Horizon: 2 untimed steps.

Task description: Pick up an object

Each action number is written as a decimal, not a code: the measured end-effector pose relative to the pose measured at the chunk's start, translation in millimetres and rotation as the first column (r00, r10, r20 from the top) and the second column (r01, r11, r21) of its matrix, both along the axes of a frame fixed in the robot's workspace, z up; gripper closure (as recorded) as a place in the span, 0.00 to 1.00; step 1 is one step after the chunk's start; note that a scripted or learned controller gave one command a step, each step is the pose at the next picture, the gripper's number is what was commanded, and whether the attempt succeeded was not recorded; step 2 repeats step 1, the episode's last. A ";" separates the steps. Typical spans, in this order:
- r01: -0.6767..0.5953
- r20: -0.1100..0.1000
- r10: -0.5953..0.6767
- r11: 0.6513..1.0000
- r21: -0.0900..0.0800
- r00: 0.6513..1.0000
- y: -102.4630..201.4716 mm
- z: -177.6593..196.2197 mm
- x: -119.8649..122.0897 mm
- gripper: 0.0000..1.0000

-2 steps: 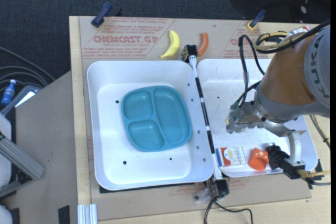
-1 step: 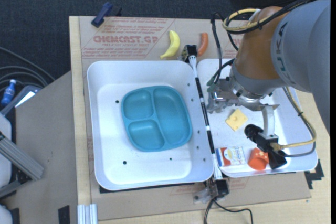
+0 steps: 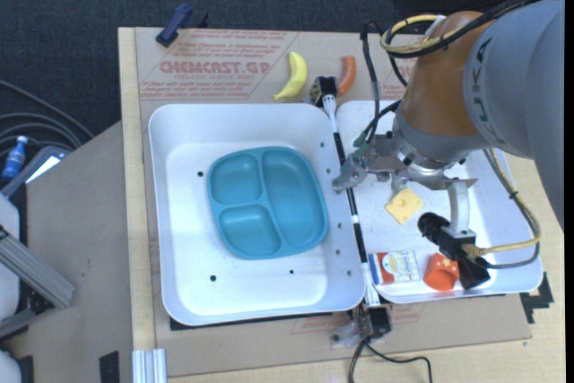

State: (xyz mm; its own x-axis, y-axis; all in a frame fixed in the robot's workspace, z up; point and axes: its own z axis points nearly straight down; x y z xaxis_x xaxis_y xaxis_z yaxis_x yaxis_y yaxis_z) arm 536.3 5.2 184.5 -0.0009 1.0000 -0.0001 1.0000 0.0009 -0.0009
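Brown board under two white bins formed the bench, with dark carpet and cables beyond. Nearest the camera, a small carton (image 3: 394,266) and an orange piece (image 3: 439,274) lay in the right bin (image 3: 511,282), just below the gripper (image 3: 408,175), whose state I could not tell beneath the bulky wrist. A yellow cheese wedge (image 3: 404,207) sat just under it, a blue divided plate (image 3: 267,201) lay to its left in the left bin (image 3: 170,193), and farther off a banana (image 3: 292,76) rested on the board.
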 end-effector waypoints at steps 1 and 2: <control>0.001 0.002 -0.001 1.000 -0.001 1.000 -72.5 0.2 31.7 0.00; 0.001 0.002 -0.001 1.000 -0.001 1.000 -72.5 0.2 31.7 0.00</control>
